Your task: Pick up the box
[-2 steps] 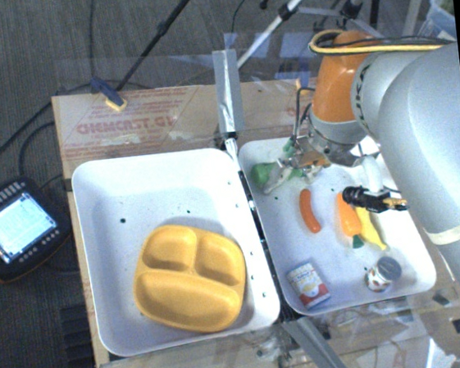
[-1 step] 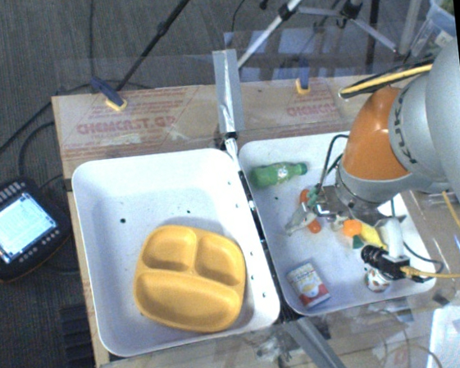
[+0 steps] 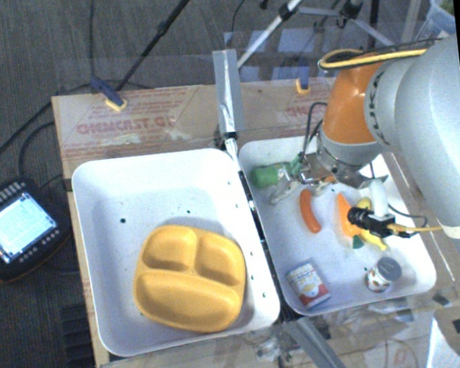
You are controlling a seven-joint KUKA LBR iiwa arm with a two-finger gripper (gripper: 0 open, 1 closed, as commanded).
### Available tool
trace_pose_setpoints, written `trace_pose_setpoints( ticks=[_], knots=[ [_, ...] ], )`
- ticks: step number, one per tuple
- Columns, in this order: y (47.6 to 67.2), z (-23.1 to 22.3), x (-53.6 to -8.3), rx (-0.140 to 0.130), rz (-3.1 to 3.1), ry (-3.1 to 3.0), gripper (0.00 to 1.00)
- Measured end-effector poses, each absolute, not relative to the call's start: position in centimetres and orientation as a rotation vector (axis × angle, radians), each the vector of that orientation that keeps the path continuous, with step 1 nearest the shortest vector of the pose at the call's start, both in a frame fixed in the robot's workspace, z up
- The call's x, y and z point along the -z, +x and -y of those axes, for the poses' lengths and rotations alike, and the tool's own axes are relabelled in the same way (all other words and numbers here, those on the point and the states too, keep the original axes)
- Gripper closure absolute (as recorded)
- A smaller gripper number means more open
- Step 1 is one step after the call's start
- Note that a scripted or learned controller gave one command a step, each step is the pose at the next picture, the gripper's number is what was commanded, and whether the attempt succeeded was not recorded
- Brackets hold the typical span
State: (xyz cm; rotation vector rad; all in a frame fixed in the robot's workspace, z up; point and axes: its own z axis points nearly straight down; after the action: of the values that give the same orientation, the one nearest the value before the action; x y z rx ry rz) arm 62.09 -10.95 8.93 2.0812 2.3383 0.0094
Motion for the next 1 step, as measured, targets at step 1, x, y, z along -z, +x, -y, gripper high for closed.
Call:
trace_pose_setpoints(
  ticks=[1],
  knots=[
    [66.24,10.81,-8.72,0.036,-2.382,2.086,0.00]
  ],
)
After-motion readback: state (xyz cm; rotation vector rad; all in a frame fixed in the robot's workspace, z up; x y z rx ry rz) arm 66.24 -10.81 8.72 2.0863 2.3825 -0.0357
